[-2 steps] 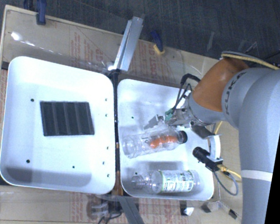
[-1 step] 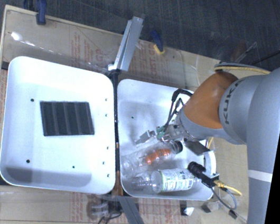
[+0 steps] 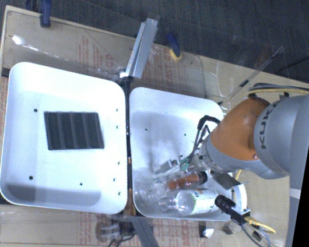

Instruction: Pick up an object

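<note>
The right bin [image 3: 162, 115] holds a small bottle with a brown-red body [image 3: 184, 181] near its front right. A clear plastic bottle [image 3: 190, 203] lies just in front of it, and a crumpled clear plastic piece [image 3: 151, 193] lies by the front wall. My gripper [image 3: 179, 167] hangs low over this cluster, right above the brown-red bottle and close to it. Whether it touches or grips the bottle is hidden by the wrist and glare. In the left bin [image 3: 31, 86] a dark grey ribbed rectangular pad [image 3: 74, 131] lies flat near the middle.
The grey arm with its orange band [image 3: 238, 135] covers the right bin's right side. A metal divider bar [image 3: 141, 46] stands at the back between the bins. Blue clamps [image 3: 45, 10] sit on the bench's rear edge.
</note>
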